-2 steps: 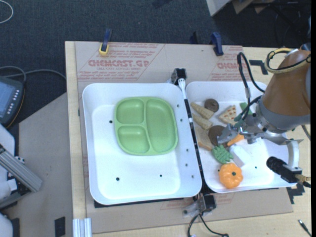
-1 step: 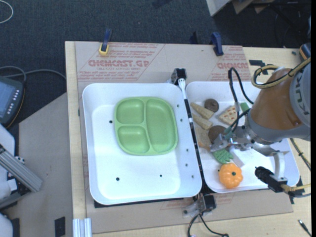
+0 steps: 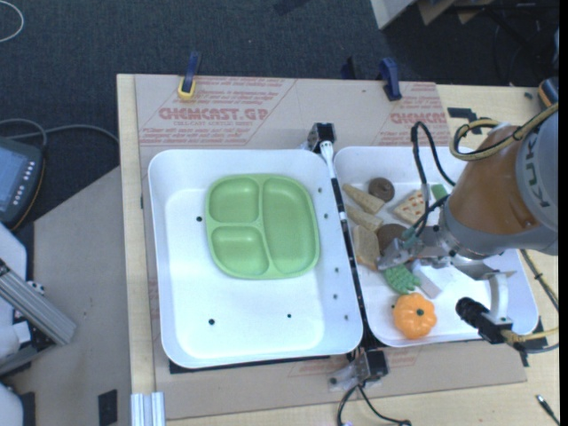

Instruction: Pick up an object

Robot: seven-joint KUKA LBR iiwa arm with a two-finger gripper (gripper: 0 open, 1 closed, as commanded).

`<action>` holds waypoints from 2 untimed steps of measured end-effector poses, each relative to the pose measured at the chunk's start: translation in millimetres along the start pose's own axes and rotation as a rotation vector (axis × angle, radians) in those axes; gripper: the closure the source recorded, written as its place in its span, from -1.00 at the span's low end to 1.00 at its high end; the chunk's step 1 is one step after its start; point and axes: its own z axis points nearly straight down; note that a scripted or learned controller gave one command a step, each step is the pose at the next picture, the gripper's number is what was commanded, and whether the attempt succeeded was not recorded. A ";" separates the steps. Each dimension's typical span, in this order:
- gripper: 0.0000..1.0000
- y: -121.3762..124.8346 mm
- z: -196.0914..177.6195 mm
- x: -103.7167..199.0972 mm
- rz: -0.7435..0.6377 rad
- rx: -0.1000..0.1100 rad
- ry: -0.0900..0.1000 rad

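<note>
Camera view looks down on the left bin (image 3: pixel 177 264) with its green plate (image 3: pixel 263 226), well to the left of the gripper (image 3: pixel 401 254). The gripper hangs low in the right bin (image 3: pixel 524 313) over a green toy (image 3: pixel 401 280), with the orange pumpkin (image 3: pixel 414 316) just below it. Whether it grips anything cannot be told.

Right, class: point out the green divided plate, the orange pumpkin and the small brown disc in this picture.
green divided plate (image 3: pixel 263 226), camera view, on the ridge where its compartments meet.
orange pumpkin (image 3: pixel 414 317), camera view, on the middle of its body.
small brown disc (image 3: pixel 382 188), camera view, on its top face.
</note>
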 end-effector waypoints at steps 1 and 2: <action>1.00 7.0 -14.4 -2.6 0.001 -0.028 -0.011; 1.00 7.0 -57.2 -2.8 -0.006 0.014 0.007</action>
